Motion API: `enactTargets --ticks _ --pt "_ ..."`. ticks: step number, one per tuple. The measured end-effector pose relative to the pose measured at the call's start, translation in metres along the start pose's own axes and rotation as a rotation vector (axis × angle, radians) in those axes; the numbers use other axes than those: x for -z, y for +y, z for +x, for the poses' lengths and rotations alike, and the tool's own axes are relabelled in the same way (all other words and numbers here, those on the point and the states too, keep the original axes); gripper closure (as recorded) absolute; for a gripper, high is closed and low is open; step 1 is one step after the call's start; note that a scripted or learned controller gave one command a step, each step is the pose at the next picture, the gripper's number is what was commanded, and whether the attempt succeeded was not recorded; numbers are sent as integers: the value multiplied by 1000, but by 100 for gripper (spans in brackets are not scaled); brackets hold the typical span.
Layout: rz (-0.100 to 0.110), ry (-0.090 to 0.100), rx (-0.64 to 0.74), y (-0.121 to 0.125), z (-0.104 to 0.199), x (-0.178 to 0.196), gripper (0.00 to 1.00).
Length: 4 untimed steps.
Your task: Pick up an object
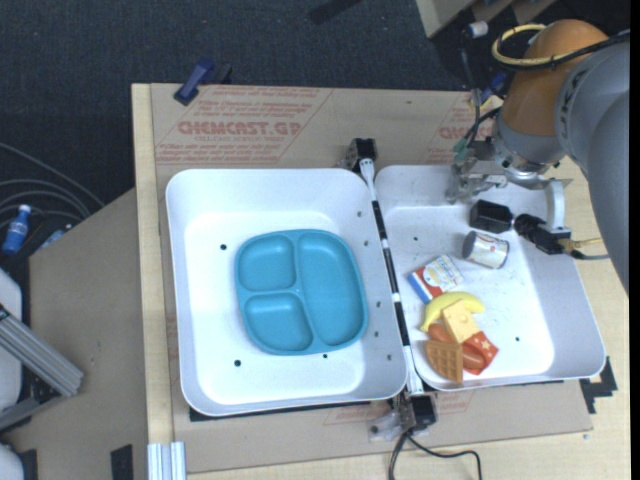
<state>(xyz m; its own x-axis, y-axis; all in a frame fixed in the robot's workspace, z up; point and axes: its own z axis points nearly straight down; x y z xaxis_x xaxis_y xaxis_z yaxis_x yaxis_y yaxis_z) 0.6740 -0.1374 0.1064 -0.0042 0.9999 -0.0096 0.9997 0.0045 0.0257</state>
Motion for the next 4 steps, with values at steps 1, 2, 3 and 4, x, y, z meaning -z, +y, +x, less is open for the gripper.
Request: enactTargets --ticks 1,2,3,4 --pt "1 0 0 0 0 0 0" --pt "-2 0 0 1 0 10 100" --pt "-1 0 0 1 0 10 0" --pt "26 9 -5 -8 -18 -22 0"
